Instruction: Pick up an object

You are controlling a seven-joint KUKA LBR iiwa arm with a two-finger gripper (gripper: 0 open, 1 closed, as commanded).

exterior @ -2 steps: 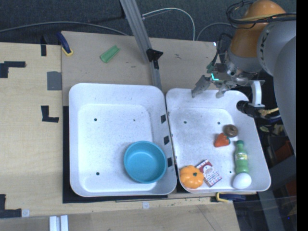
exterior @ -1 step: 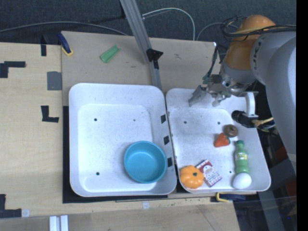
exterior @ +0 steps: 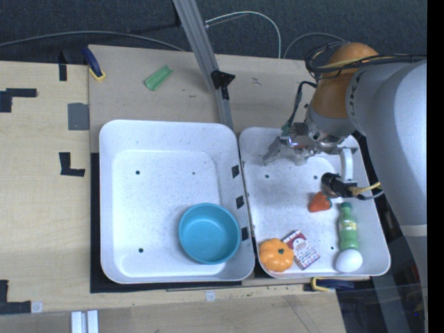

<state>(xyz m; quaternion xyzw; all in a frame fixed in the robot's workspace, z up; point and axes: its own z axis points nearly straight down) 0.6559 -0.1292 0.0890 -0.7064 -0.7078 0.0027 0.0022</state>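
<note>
My gripper (exterior: 286, 157) hangs over the far end of the right bin (exterior: 277, 186), its fingers spread open with nothing between them. The objects lie toward that bin's near end, well clear of the gripper. A small red piece (exterior: 319, 203) sits at mid-right. A green bottle (exterior: 347, 229) lies along the right wall with a white egg (exterior: 348, 260) just below it. An orange pumpkin (exterior: 277, 255) and a red-and-white packet (exterior: 302, 248) rest by the near wall. A blue bowl (exterior: 209, 232) stands in the left bin (exterior: 139, 151).
A grey pole (exterior: 201, 44) slants across the bench behind the bins. A green block (exterior: 157, 78) lies on the bench at the back left. The bulky arm (exterior: 388, 137) covers the right bin's right side.
</note>
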